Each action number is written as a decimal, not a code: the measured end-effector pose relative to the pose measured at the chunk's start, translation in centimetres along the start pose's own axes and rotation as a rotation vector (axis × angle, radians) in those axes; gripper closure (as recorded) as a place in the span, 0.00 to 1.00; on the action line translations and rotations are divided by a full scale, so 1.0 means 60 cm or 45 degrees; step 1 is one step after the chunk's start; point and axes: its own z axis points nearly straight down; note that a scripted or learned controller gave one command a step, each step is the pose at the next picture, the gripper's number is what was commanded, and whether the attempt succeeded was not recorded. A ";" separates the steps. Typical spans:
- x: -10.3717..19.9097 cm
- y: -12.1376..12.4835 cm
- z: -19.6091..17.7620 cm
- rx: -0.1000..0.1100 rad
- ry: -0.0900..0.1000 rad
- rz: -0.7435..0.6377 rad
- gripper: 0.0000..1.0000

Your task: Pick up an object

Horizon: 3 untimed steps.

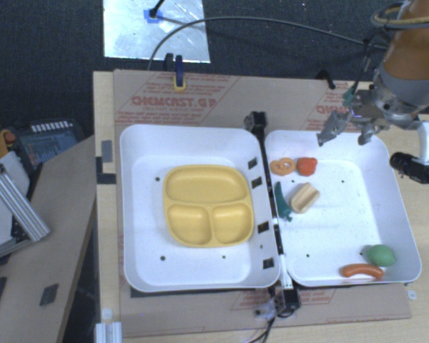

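pincer point(347, 128) hangs open and holds nothing above your right bin's point(397, 191) far edge; your nearest objects, a pretzel point(282, 166) and tomato point(307, 166), lie below it.

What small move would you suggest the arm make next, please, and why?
Probably bring the gripper forward and down toward the tomato. The gripper sits above the right bin's back rim with its fingers apart and nothing between them, and the tomato and pretzel are the closest items.
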 end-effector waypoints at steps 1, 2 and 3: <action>0.000 0.003 -0.011 -0.014 -0.001 -0.002 0.00; -0.011 0.016 0.078 -0.011 -0.001 0.000 0.00; -0.010 0.013 0.147 -0.013 -0.001 0.000 0.00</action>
